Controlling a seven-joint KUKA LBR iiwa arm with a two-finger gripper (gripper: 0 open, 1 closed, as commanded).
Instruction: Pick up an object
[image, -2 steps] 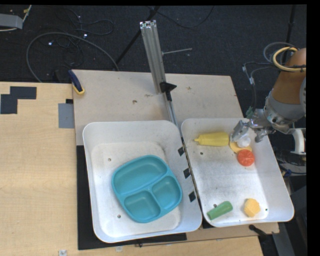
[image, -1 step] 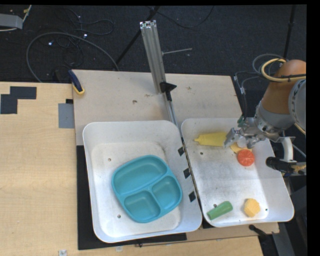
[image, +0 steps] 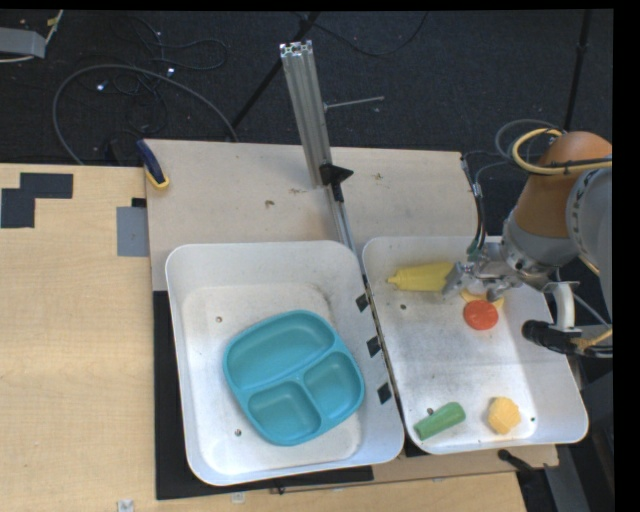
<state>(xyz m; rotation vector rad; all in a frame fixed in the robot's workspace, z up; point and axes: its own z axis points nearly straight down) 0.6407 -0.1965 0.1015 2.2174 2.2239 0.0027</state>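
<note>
A teal divided tray (image: 293, 376) was seen lying in the left white bin (image: 190, 300). An aluminium post (image: 308, 112) was set upright behind the bins on a pale board (image: 400, 190), and black cables (image: 130, 70) were strewn over dark flooring beyond

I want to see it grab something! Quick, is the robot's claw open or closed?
Gripper: cannot be told; it sits beside the yellow object in the right bin.

The tool (image: 478, 280) is too small and blurred to read; the arm (image: 570, 210) is cut off at the right edge.
</note>
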